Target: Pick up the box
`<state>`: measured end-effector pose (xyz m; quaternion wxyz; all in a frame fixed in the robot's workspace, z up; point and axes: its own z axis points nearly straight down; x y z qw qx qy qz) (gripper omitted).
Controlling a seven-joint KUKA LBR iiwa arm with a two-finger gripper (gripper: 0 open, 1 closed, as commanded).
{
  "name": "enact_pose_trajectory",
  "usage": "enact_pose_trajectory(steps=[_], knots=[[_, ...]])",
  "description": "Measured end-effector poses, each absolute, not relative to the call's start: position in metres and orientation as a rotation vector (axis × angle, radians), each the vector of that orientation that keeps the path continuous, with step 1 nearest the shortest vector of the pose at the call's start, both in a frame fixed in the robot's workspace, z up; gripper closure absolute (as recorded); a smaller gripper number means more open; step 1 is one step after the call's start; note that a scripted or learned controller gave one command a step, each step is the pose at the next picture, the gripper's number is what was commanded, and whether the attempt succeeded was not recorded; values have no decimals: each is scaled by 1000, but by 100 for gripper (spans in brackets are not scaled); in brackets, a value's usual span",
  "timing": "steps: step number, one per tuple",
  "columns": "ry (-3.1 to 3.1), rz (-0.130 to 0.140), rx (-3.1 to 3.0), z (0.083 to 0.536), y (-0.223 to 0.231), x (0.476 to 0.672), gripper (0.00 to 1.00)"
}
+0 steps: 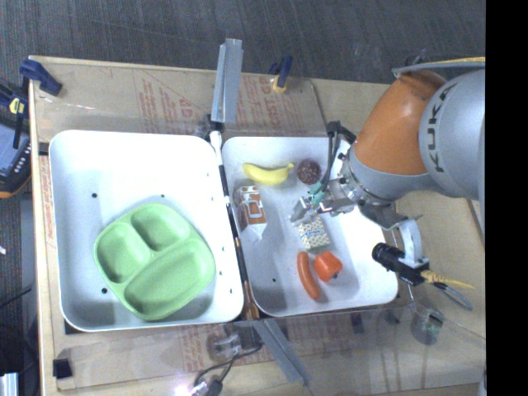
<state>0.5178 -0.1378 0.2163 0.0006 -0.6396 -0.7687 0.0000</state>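
— Starting with the desk [124, 97]: carries two shallow white bins side by side, close enough to serve one reach.

— And the arm [445, 139]?

— Comes in from the right, orange band above the wrist, bent down over the right bin [272, 291]. Keeps clear of the left bin [74, 151], sensibly enough: holds a green divided plate [155, 258], nothing the task asks for.

— The gripper [313, 205]?

— Hangs low over the middle of the right bin, just above a patterned packet [313, 234]. Open or closed: cannot tell from this slant. Nothing seen gripped.

— Whereabouts of the box [250, 205]?

— Lies flat at the left side of the right bin, hard by the wall, just below the banana [268, 172]. Sits apart from the gripper, to its left. Not yet picked, by the look of it.

— Trouble in that spot?

— Probably. Little room on the wall side, so likely calls for closing across the near and far edges instead, after a shift leftward.

— Smaller things?

— A red sausage-shaped piece [308, 276] and an orange piece [328, 264], touching, toward the near edge of the bin; a dark round thing [308, 171] beside the banana's tip. Scattered loosely, apparently as clutter. Worth steering past on the way across.
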Motion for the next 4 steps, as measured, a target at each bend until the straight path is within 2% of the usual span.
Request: enact_pose_trajectory(steps=[1, 2, 4], knots=[[-2699, 2, -1603, 230, -68, 496, 100], [-2883, 1, -1250, 230, -103, 623, 100], [-2889, -6, -1243, 252, -101, 625, 100]])
